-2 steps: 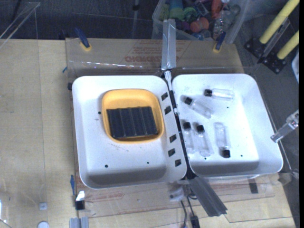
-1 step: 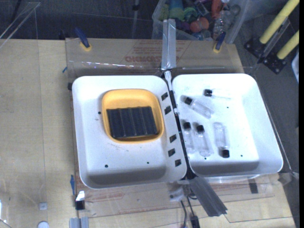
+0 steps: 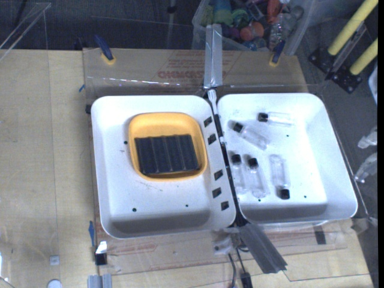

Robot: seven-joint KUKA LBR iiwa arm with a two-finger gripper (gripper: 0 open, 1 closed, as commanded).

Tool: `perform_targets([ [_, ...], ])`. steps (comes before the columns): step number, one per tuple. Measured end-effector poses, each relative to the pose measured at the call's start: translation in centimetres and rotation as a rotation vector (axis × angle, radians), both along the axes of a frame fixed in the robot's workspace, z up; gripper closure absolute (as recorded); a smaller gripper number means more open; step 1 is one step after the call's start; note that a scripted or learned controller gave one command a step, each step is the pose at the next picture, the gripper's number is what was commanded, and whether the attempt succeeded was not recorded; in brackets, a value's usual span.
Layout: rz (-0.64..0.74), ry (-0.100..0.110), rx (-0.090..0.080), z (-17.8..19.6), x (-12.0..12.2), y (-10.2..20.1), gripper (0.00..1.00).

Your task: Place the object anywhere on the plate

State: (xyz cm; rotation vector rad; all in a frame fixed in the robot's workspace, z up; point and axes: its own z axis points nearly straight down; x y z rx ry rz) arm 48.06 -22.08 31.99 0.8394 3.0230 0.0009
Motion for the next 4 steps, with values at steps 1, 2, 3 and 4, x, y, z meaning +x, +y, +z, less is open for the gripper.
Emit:
perform_targets([
  [1,0.003,0.001,0.0,-3.6,0.0,-0.2,0.0],
  [2,0.032,-0.001,-0.002,-3.3,0.1,-0.2,0.0],
  [3,0.355,-0.002,-0.003,-2.8,0.0,-0.3,0.0],
  [4,0.298,0.002,0.001,-5.6,0.0,-0.3,0.0],
])
